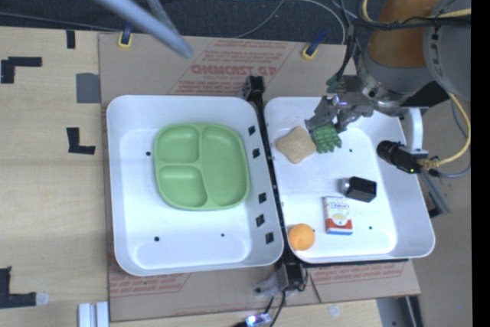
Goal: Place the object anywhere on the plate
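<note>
Camera view: gripper (331, 123) over green object (327, 138), right bin (409, 241).

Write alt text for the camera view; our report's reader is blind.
A grey robot arm's claw hovers over a small green toy beside a tan sponge-like block in the right white bin. A green divided plastic plate lies in the left white bin.

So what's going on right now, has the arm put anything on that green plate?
Gripper low in right bin, at green object; grasp unclear. Green plate in left bin, bare. Tan sponge beside green object, touching.
</note>
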Robot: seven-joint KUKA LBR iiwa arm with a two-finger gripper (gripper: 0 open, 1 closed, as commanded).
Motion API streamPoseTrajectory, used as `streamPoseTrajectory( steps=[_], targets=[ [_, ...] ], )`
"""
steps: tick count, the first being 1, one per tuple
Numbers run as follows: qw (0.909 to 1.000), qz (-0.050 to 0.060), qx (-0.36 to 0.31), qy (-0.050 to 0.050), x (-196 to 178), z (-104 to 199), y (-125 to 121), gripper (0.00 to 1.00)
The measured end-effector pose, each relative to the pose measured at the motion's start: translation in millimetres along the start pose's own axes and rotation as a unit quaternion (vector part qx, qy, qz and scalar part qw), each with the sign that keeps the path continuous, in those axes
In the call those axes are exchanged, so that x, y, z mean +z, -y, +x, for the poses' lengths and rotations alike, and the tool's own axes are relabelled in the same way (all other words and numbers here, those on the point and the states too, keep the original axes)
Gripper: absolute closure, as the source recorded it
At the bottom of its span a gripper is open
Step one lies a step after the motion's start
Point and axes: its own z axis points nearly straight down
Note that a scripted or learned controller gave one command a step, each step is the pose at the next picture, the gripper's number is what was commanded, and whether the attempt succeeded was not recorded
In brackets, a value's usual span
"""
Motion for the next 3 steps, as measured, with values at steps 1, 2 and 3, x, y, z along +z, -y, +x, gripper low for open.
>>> streamPoseTrajectory(
  steps=[1, 2, 3],
  targets=[
    [1.0000, 0.001, 0.000, 0.001, 17.0, 46.8, 14.2, 1.00],
    [1.0000, 0.001, 0.000, 0.000, 26.9, 97.8, 18.6, 1.00],
    [1.0000, 0.001, 0.000, 0.000, 32.0, 144.5, 27.1, 1.00]
  ],
)
